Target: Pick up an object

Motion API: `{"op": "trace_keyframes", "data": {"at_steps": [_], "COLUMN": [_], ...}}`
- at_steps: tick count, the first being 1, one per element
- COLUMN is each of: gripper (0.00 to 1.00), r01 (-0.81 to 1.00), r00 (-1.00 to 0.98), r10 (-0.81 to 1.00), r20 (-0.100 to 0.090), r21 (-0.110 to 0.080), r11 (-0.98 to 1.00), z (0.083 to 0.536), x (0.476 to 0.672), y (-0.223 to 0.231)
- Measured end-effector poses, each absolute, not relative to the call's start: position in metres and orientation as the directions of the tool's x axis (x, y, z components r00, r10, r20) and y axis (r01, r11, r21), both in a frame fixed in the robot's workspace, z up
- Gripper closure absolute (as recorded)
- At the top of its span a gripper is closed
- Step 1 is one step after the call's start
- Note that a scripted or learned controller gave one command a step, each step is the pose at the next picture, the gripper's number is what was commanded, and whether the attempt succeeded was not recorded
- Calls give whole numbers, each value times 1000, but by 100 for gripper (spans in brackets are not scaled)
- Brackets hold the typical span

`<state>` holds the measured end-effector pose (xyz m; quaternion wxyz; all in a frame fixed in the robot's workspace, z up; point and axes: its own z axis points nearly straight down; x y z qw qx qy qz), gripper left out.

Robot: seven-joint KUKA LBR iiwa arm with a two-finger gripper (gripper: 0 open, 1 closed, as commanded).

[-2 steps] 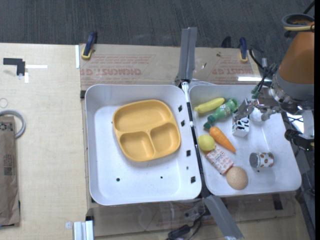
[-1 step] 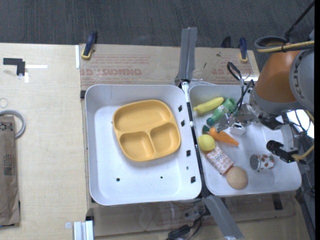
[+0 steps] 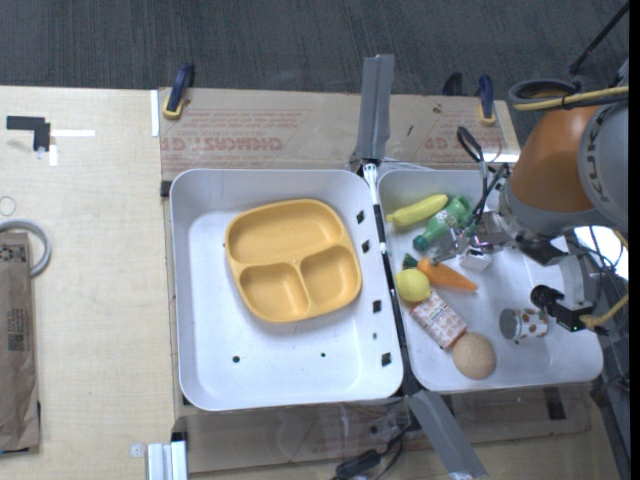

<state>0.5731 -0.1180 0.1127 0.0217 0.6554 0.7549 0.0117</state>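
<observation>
Orange carrot (image 3: 449, 277) sits in the right bin (image 3: 560, 368), just below-left of the gripper (image 3: 470, 240), long axis running left-right. Can't tell how the tool's set; too cluttered there.

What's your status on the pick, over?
Gripper low in right bin, over green bottle and carrot. Nothing seen held. Banana, lemon crowd close.

The grey arm with orange band (image 3: 560, 163) is reached in from the right, bent down; the two-finger gripper (image 3: 468, 244) is lowered at mid-depth.
</observation>
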Motion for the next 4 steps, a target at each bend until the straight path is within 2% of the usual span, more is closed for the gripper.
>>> {"op": "trace_keyframes", "data": {"at_steps": [1, 2, 3, 4], "gripper": [0, 0, 0, 0], "r01": [980, 961, 943, 940], "r00": [-196, -270, -330, -339], "r10": [980, 962, 944, 940], "r20": [-24, -27, -22, -27], "r21": [41, 46, 27, 42], "r11": [197, 271, 331, 340], "z": [113, 111, 109, 110], "x": [575, 550, 567, 553], "y": [-110, -109, -108, -109]}}
